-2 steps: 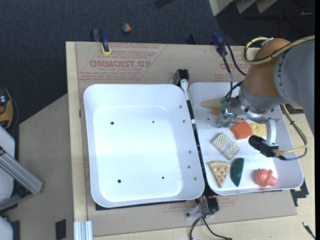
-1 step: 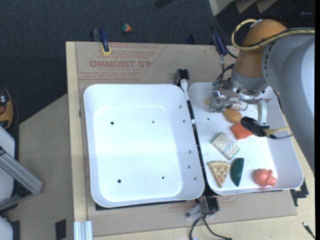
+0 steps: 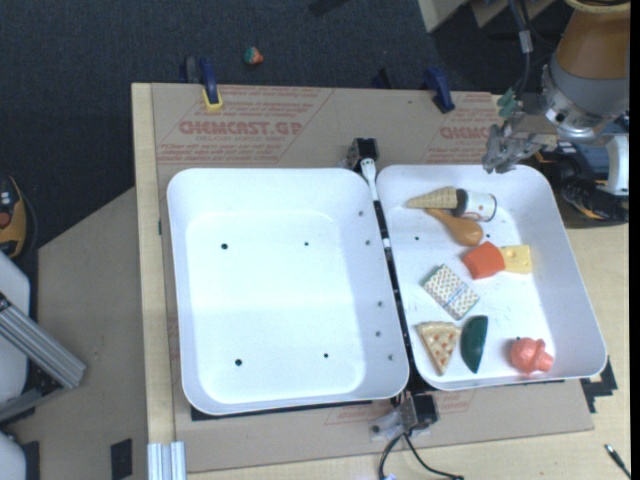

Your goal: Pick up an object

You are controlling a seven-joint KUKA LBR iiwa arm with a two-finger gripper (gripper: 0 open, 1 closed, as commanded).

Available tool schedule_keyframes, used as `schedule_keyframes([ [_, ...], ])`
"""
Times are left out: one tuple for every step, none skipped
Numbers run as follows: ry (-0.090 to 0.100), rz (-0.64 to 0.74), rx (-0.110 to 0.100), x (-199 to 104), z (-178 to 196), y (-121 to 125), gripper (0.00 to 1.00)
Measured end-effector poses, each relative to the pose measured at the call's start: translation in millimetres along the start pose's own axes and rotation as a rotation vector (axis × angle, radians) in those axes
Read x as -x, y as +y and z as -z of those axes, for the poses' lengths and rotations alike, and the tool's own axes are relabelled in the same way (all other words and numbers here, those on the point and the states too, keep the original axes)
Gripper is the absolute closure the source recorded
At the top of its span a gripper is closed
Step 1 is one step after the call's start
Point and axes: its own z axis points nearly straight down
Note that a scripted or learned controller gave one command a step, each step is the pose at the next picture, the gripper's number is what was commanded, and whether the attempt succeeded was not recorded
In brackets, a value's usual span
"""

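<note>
The right bin holds several toy foods: an ice-cream cone, an orange-brown oblong piece, an orange-red block, a yellow cheese piece, a patterned square, a pizza slice, a dark green piece and a red piece. My gripper hangs above the bin's far edge, up and right of the cone, with nothing seen between its fingers.
The left bin lies beside the right one on a cardboard sheet held by blue clamps. Cables and equipment crowd the far right. A small coloured ball rests on the dark floor.
</note>
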Motion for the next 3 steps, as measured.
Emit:
schedule_keyframes([
  [0.006,-0.004,-0.021,11,-1,-116,1.0],
  [0.009,0.008,-0.023,-77,-45,-166,1.0],
  [0.005,0.009,-0.013,-162,-60,-142,1.0],
])
